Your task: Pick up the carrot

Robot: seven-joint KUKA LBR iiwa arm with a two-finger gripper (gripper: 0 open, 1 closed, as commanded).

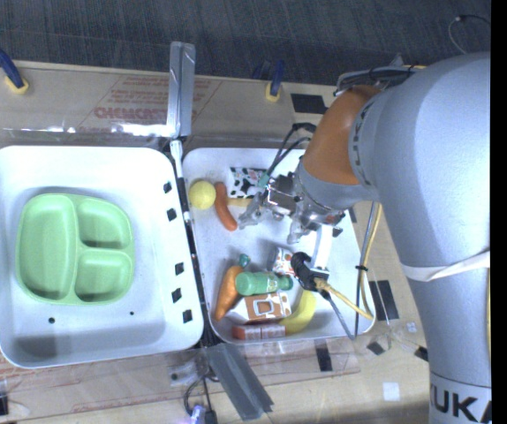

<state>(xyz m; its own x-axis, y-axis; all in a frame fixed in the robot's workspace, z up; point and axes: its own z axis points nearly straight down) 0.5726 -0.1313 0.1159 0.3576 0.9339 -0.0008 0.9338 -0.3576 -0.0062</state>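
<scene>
**Carrot lies at the front left of the right bin, hand above the bin's middle**

The tabletop is brown board; on it the left bin is smooth white plastic with rounded corners; inside sits a pale green divided plate, matte, with three compartments; the right bin is the same white plastic and crowded. Near its back left, a round yellow lemon sits beside a slim orange-red sausage. At the front left the carrot lies tilted; it is orange, tapered and smooth, its narrow end toward the front rim; it touches a green bottle, which lies above a small printed carton; a curved yellow banana lies to the right. The hand hangs over the bin's middle, metal and cabled; whether it is open I cannot tell; the carrot is apart from it; the grey arm with its orange band is glossy.
</scene>
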